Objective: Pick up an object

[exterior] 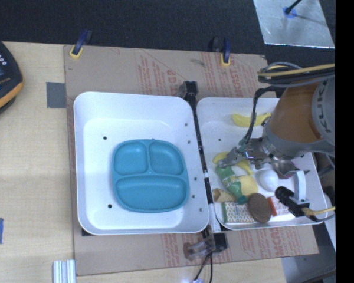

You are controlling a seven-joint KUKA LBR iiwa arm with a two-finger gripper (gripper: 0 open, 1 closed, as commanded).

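Grey arm with orange band (295, 119) reaches in over the right white bin (215, 114), two-finger gripper (233, 157) low near bin centre.

Lighting: even, moderately bright, from overhead. Left bin (135, 108): white walls lit strongly, near washed out along the rim, with a soft grey shadow inside its upper wall. Blue plate (149, 175): flat colour, faint sheen, no hard glare. Arm (301, 119): casts soft shade over the right bin (215, 114), whose contents read murky and indistinct. Desk (29, 158): pale, evenly lit. Floor beyond: very dark, with one bright grey patch (292, 13). Sharpness: low overall; edges soft, fine detail lost.
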